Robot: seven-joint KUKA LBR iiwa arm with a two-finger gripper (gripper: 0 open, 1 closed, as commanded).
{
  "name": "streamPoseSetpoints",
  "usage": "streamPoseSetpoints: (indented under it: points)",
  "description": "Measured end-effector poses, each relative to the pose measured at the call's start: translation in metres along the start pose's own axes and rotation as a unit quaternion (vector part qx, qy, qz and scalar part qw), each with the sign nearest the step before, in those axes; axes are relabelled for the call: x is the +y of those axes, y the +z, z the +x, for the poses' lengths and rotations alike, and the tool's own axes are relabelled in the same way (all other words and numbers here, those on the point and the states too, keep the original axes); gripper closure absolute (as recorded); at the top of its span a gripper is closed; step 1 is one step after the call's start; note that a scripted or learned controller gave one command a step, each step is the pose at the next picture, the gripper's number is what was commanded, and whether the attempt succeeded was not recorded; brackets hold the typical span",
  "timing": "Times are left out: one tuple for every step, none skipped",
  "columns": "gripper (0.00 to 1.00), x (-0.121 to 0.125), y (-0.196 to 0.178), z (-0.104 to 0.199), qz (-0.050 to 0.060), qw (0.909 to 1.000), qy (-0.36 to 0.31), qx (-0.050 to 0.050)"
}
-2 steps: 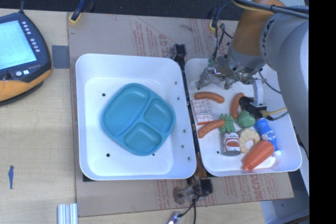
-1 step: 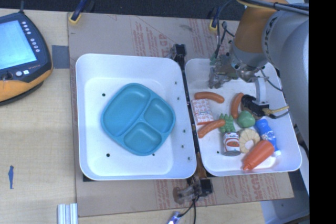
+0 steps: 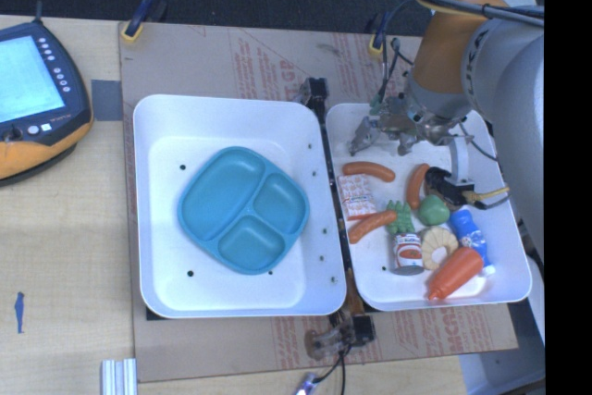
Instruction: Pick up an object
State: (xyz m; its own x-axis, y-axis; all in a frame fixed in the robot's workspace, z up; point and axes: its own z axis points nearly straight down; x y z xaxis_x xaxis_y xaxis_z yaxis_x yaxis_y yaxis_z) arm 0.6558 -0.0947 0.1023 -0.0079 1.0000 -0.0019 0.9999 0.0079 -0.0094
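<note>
My gripper (image 3: pixel 382 141) hovers over the far left end of the right bin (image 3: pixel 513 291), its two fingers spread open with nothing between them. Just in front of it lies an orange sausage (image 3: pixel 368 170). Further toys crowd this bin: a red-and-white packet (image 3: pixel 356 196), a second sausage (image 3: pixel 371 225), a third sausage (image 3: pixel 418 183) standing on end, a green vegetable (image 3: pixel 432 209), a small can (image 3: pixel 407 253), a carrot (image 3: pixel 453 273) and a blue bottle (image 3: pixel 469 234).
The left bin (image 3: pixel 162 134) holds a blue divided plate (image 3: pixel 245 210). A control tablet (image 3: pixel 32 97) rests on the bench at far left. Clamps (image 3: pixel 139 18) sit at the board's back edge. The arm's grey body (image 3: pixel 504 97) looms over the right bin's far right side.
</note>
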Motion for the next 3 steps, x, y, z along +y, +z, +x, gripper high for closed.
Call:
streamPoseSetpoints:
  points:
    - [0.00,0.000,0.010,0.002,-0.001,1.0000,0.001,0.000]
    - [1.00,0.000,0.000,0.001,0.000,1.0000,0.000,0.000]
    - [0.00,0.000,0.000,0.001,0.000,1.0000,0.000,0.000]
